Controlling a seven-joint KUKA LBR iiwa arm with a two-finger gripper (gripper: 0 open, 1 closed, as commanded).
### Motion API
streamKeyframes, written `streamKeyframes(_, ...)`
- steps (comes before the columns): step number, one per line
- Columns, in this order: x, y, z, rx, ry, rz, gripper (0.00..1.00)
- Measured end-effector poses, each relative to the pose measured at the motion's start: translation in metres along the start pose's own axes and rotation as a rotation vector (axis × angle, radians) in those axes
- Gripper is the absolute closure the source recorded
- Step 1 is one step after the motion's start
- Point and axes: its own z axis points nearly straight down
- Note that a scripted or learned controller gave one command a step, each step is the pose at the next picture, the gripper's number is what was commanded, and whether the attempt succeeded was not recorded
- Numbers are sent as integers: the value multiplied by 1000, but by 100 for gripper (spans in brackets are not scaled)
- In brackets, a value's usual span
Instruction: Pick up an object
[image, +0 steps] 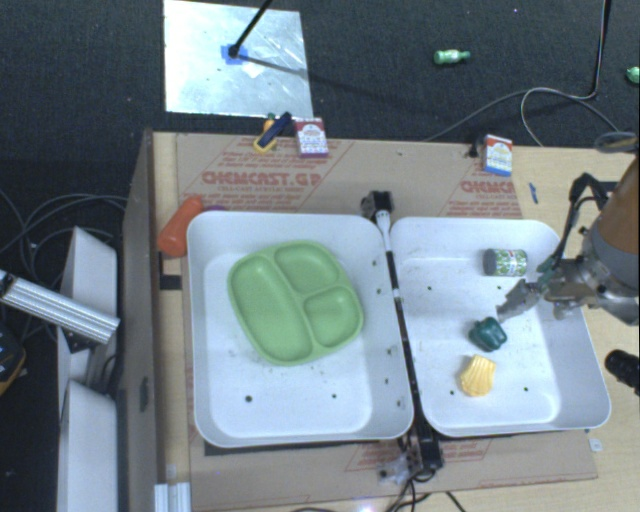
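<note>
Three small objects lie in the right bin: a grey-green can on its side near the back, a dark teal lump in the middle, and a yellow ridged piece toward the front. My gripper hovers over the right half of this bin, just right of and slightly above the teal lump. It is open, its fingers spread with nothing between them. The left fingertip sits close to the teal lump without clearly touching it.
The left bin holds a green divided plate. An orange object lies beside that bin's back left corner. Two small red-and-white boxes and a yellow-blue item rest on the cardboard behind the bins.
</note>
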Motion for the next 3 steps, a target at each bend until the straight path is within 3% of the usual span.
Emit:
streamKeyframes(1, -41, 61, 159, -2, -2, 3, 0)
streamKeyframes(2, -10, 14, 159, 2, 1, 2, 0)
streamKeyframes(3, -31, 57, 115, -2, -1, 1, 0)
